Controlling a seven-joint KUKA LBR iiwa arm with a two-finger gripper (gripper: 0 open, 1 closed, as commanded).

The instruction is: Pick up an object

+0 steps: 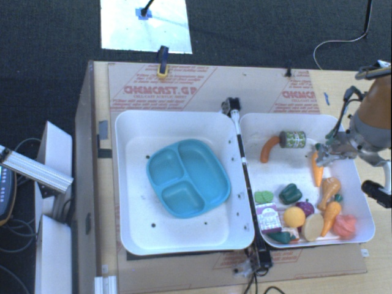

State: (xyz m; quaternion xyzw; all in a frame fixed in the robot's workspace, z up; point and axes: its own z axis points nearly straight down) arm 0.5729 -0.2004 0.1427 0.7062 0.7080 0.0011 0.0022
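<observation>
The right bin holds several toy foods. Among them are a green can, a curved orange piece, a slim carrot, a dark green pepper, a yellow lemon and a pink piece. My gripper hangs low at the bin's right side, just above the slim carrot's upper end. Whether it touches the carrot is unclear. The arm's orange band sits above it at the right edge.
The left bin holds a blue divided plate. A black divider bar runs between the bins. More toys crowd the right bin's front: a tan squash, an orange carrot and a purple box.
</observation>
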